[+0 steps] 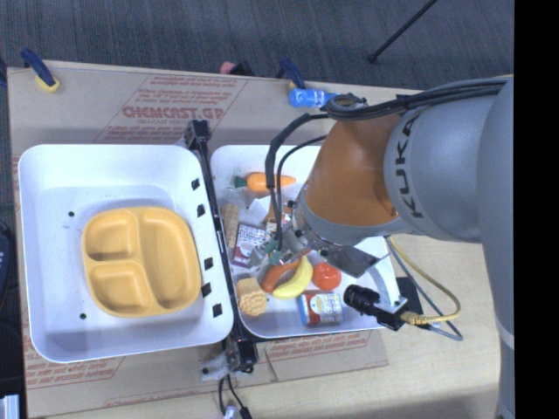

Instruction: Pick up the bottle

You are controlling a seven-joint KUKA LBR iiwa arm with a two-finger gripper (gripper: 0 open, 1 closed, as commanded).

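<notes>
The bottle [323,308] is small, with a white and red label, and lies on its side near the front wall of the right bin [229,166]. My grey and orange arm [367,177] hangs over this bin and hides much of what is inside. The gripper [281,250] reaches down among the clutter at the bin's middle, up and to the left of the bottle and apart from it. It is over a pile of packets [251,234] and a sausage [278,275].
Around the bottle lie a banana [297,281], a red tomato [327,276] and a waffle piece [251,302]. A carrot [266,182] lies at the back. The left bin [35,190] holds a yellow divided plate [140,260]. A black connector [371,304] and cables trail at the right.
</notes>
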